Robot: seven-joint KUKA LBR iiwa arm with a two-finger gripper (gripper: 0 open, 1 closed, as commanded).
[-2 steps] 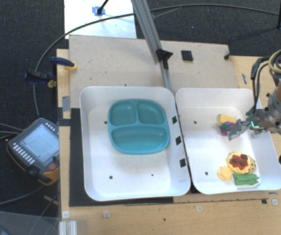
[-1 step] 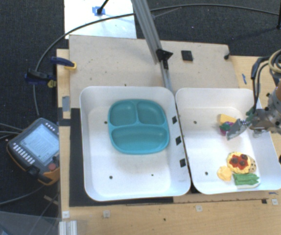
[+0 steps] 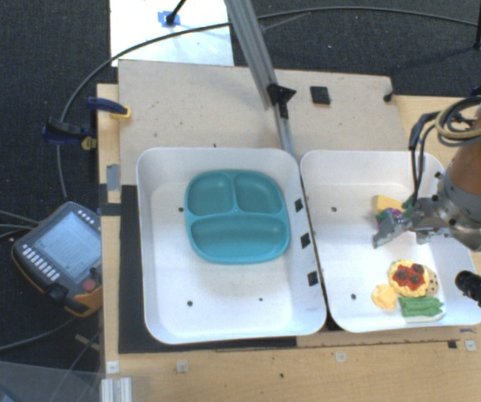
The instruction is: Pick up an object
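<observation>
Camera view: my gripper (image 3: 389,229) hangs low in the right bin (image 3: 341,308), touching or just over a yellow block (image 3: 385,203); whether it grips I cannot tell. Toy food (image 3: 410,287) lies nearer the front, a teal plate (image 3: 236,216) in the left bin (image 3: 165,308)

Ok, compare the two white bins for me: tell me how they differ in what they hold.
The left bin holds one large thing, a teal divided plate, lying flat near its middle. The right bin holds several small things: a yellow block and a cluster of toy food near its front. The gripper is over the right bin, not the left bin. Both are shallow, white and rectangular, set side by side.
</observation>
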